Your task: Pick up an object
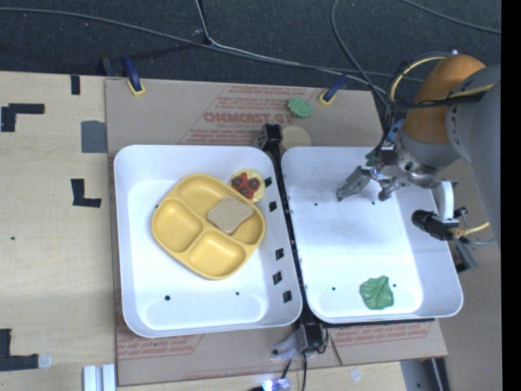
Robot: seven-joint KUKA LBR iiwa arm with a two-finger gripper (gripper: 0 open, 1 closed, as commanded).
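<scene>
Green and leaf-shaped, a small flat toy piece of lettuce lies on the floor of the right-hand shallow white bin, near that bin's front edge and well apart from everything else. It looks thin, light and probably soft or rubbery, so it is likely to flex and may slide on the smooth bin floor; because it lies so flat, a pinch straight down across its narrower width, or under a crinkled raised edge, seems the best hold. The grey two-finger gripper hovers over the back part of the same bin, near the leaf's bin but well apart from the leaf itself, with its two dark fingers spread apart and nothing between them. The left-hand shallow white bin holds a yellow plastic divided plate, which is stiff, broad and awkward to grip except by its rim. A tan square slice of toy bread rests on the plate, and a small red and dark toy food cluster sits at the plate's back edge. A green round dotted object lies on the brown cardboard sheet behind the bins.
</scene>
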